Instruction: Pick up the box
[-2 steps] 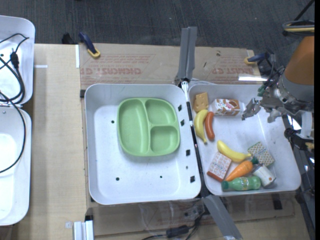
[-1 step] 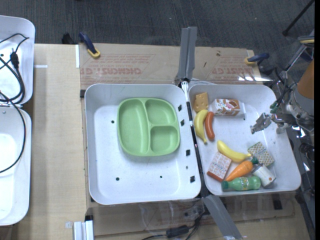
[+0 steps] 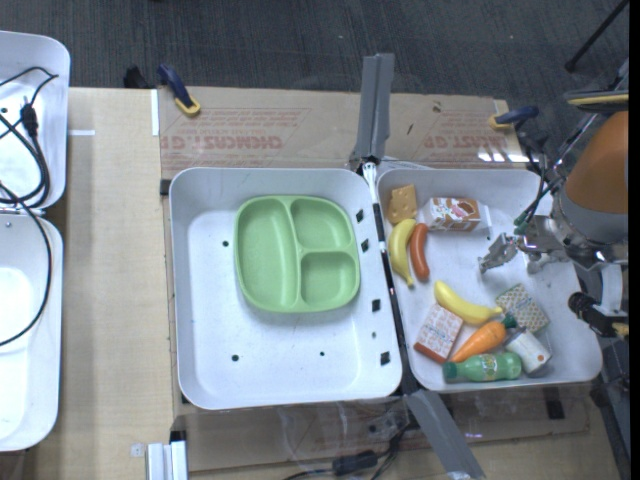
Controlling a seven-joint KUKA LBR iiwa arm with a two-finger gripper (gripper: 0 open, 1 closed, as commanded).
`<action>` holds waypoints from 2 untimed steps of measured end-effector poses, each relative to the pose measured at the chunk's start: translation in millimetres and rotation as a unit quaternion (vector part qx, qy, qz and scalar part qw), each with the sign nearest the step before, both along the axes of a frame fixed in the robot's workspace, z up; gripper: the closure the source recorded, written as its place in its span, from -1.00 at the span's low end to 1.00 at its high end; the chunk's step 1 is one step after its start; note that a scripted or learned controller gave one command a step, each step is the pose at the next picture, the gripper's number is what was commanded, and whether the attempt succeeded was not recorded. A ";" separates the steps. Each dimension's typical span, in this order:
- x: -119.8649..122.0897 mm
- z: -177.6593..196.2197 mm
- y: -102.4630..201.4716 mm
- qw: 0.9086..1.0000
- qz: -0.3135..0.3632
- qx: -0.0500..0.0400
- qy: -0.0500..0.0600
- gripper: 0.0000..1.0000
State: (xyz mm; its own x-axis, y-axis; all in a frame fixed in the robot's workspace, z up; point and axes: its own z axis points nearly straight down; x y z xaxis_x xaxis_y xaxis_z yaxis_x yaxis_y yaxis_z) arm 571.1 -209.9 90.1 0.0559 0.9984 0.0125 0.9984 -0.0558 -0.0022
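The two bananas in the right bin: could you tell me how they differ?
The upper banana stands nearly upright in the view beside the red sausage; the lower banana lies slanted by the carrot. The upper one looks paler and more curved, the lower one deeper yellow. Both are yellow and lie in the right bin.

Arm: we see it (image 3: 600,183) reaching in from the right, orange band above the wrist.
Hand: ours (image 3: 497,258) hangs low, pointing left.
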 end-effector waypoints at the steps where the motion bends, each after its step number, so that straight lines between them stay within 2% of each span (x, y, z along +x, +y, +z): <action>1: 2.3 -0.7 9.6 0.998 -0.058 -0.006 0.002 -1.00; 2: 31.3 -1.4 7.3 0.998 -0.070 -0.002 0.003 -1.00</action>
